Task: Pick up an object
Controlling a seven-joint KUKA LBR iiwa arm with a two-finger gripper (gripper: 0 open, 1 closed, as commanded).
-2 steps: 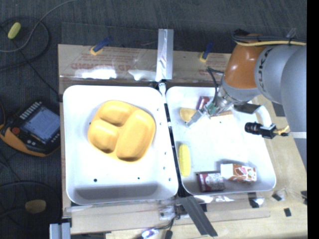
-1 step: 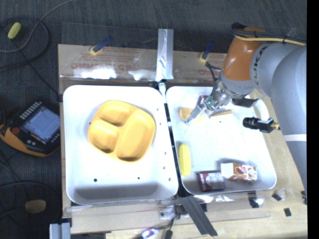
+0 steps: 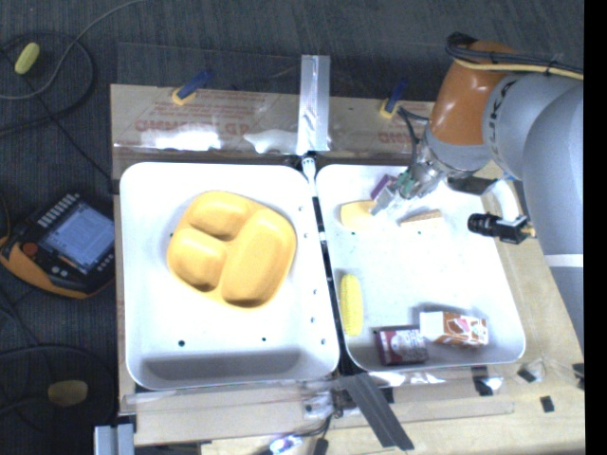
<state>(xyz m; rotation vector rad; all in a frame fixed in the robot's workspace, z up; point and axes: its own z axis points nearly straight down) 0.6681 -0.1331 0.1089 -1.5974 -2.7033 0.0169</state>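
Two shallow white bins [image 3: 322, 245] side by side. Two-finger gripper [image 3: 387, 197] low in right bin's far corner, just beside pale yellow wedge [image 3: 356, 212], likely target. Finger spread: cannot tell. Large yellow lumpy foam piece [image 3: 230, 246] in left bin.

We see two white bins [image 3: 228, 363]: the left holds a golden-yellow bread-shaped lump [image 3: 230, 246]; the right holds a yellow corn cob [image 3: 351, 303], a pale yellow wedge [image 3: 356, 213], a dark maroon packet [image 3: 400, 345] and a red-and-white carton [image 3: 455, 329].
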